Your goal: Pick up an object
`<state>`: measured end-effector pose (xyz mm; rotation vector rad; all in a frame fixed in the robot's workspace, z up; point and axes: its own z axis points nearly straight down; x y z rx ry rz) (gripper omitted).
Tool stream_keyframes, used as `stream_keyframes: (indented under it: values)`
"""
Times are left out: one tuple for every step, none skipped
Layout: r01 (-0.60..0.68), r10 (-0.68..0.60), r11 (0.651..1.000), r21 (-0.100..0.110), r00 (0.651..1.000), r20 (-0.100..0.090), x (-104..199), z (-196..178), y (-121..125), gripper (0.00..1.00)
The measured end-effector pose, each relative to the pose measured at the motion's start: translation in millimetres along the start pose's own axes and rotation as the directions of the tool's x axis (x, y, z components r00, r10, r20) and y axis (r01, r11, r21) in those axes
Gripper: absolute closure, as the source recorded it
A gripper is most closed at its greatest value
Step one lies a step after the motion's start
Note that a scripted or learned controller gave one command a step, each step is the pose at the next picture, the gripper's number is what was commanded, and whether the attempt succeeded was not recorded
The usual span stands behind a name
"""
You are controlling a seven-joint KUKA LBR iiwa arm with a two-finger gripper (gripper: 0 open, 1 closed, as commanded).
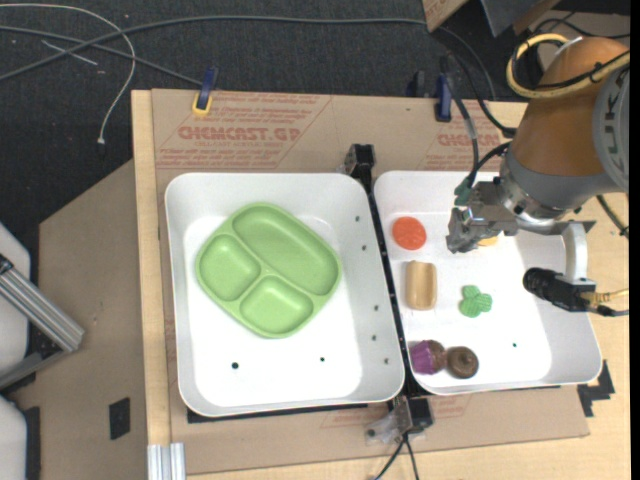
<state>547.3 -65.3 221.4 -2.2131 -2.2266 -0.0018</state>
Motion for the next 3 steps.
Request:
stream_keyframes:
  values:
    - [0.0,0.0,1.0,-0.002,1.0,0.001,42.6,2.7,16.1,1.0]
    - [0.0,0.0,1.0,-0.002,1.0,0.0,86.4,5.0,33.5,1.0]
    - [0.001,-0.001,1.0,-0.003,1.0,0.0,148.8,0.3,50.5,1.0]
